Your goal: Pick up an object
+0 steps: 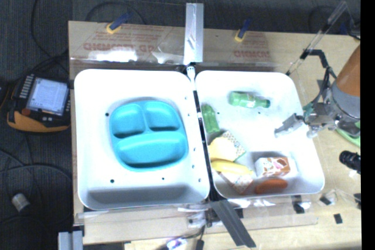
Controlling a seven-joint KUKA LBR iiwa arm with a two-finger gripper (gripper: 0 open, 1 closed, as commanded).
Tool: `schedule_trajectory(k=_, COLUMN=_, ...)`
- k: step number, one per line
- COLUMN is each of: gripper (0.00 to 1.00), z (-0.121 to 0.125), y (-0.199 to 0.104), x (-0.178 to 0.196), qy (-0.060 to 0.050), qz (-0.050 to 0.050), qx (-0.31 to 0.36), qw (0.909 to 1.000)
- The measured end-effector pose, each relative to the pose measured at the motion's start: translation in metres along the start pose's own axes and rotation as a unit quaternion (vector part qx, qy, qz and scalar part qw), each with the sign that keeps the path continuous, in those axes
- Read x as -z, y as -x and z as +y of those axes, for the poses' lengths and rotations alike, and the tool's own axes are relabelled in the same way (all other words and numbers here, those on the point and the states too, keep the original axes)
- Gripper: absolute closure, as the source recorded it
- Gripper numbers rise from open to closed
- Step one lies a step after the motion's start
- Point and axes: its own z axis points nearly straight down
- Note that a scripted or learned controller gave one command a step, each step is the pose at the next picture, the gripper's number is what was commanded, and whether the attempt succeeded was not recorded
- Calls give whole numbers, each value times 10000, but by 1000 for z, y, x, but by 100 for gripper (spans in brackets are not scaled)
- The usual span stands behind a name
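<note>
The right bin [293, 91] holds several objects. A green bottle [249, 100] lies near its back, and a dark green item [210, 119] rests against its left wall. Toward the front are a pale yellow patterned piece [225, 146], a banana [231, 170], a white and orange carton [273, 165] and a red sausage [270, 185]. My gripper [297, 127] hangs over the bin's right side, open, with nothing between its fingers. It is to the right of the bottle and above the carton in the view, apart from both.
The left bin [88, 126] carries a blue divided plate [149, 133]. A metal post [194, 32] stands behind the wall between the bins. Cables and small parts [351, 158] lie on the bench right of the right bin.
</note>
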Motion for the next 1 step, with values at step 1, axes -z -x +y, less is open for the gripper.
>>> schedule_trajectory(k=1, gripper=0, z=76, y=-4, x=15, qy=2, qz=-25, qx=-1264, qw=9920)
